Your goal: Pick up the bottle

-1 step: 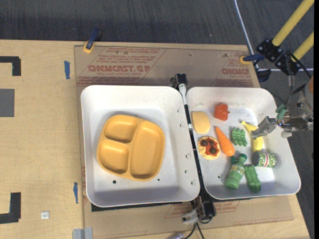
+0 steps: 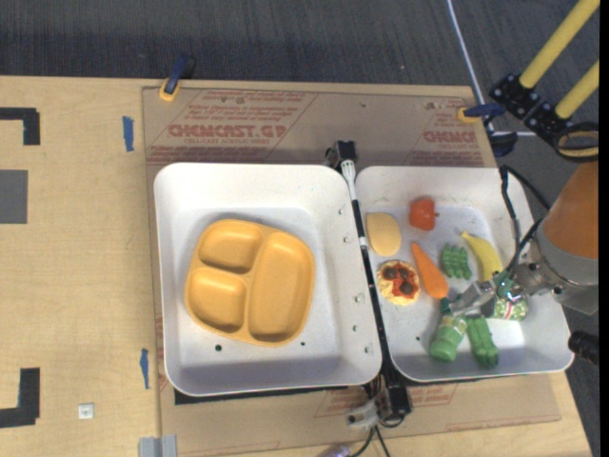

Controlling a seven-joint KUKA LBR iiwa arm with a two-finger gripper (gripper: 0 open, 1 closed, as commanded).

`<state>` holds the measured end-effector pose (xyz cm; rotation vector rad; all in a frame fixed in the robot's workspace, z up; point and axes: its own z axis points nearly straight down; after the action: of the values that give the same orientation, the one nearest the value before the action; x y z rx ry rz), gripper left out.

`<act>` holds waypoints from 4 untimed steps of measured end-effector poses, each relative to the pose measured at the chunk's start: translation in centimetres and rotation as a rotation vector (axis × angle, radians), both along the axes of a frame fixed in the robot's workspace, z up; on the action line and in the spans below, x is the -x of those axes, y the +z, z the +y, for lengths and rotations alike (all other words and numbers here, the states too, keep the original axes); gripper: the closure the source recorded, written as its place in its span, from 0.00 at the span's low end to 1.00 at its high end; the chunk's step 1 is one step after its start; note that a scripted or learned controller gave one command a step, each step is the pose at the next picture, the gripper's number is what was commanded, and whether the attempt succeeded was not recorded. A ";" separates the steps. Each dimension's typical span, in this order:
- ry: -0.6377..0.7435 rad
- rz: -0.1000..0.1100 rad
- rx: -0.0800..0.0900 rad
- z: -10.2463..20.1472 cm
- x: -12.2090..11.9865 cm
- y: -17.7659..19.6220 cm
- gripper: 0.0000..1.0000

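The green bottle [image 2: 446, 340] lies tilted in the front part of the right bin [image 2: 547, 350], its top end pointing up and to the right. My gripper [image 2: 479, 299] hangs low over the bin just above and to the right of that top end, close to it. Nothing is visibly lifted; the bottle rests on the bin floor. The arm's orange band sits at the right edge of the view.
Around the bottle lie a second green item [image 2: 483, 344], a carrot [image 2: 430, 270], a small pizza [image 2: 399, 283], a banana [image 2: 481, 253], a green knobbly piece [image 2: 455, 260], a red tomato [image 2: 422, 213] and a pale bread piece [image 2: 383, 233]. A yellow divided tray [image 2: 250, 281] sits in the left bin [image 2: 181, 350].
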<state>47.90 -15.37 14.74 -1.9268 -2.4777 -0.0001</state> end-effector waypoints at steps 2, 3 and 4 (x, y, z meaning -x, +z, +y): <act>-0.011 -0.004 0.001 5.0 -1.6 -6.1 0.00; -0.165 -0.011 0.003 5.4 -0.3 -6.1 0.00; -0.394 -0.002 0.002 7.4 -0.8 3.7 0.00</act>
<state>48.74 -7.95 18.46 -2.3764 -2.0552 -0.0003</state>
